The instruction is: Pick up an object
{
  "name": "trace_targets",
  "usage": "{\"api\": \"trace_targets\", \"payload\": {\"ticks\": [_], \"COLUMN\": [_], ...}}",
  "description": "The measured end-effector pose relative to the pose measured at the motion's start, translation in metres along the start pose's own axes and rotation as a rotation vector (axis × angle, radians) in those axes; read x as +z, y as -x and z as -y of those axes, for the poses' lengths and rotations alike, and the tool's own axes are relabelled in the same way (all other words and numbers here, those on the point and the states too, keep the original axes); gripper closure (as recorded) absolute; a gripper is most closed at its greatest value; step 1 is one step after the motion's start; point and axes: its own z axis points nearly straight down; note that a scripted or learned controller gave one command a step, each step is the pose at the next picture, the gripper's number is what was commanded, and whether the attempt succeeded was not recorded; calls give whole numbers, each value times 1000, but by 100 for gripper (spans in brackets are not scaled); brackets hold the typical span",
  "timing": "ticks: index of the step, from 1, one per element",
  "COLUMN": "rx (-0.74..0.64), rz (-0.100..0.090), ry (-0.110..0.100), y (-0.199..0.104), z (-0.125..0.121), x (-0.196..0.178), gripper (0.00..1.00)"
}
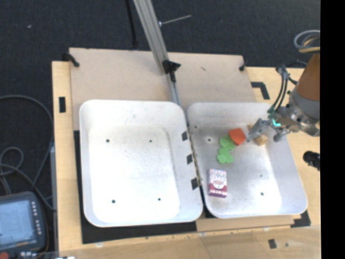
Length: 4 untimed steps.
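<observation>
in your right bin [280,193] you've got one orange block [236,136], one tan block [261,140], two green pieces [226,150] and one red-and-white card [218,182] — the gripper [265,131] hovers beside the tan block, fingers spread, grasping nothing. one left bin [135,161] sits alongside on the desk [62,85].

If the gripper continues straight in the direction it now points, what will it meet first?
Probably the orange block, just left of the gripper in the right bin. Height is unclear, so it might pass above it.
</observation>
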Motion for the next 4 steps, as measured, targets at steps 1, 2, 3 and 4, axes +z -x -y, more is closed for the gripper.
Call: {"api": "trace_targets", "payload": {"ticks": [1,2,3,4], "rx": [-2,2,4,6], "rz": [2,2,2,3], "ry": [4,0,0,2], "y": [0,4,2,3], "z": [-1,0,-1,0], "x": [-3,39,82,100], "gripper": [0,0,0,0]}}
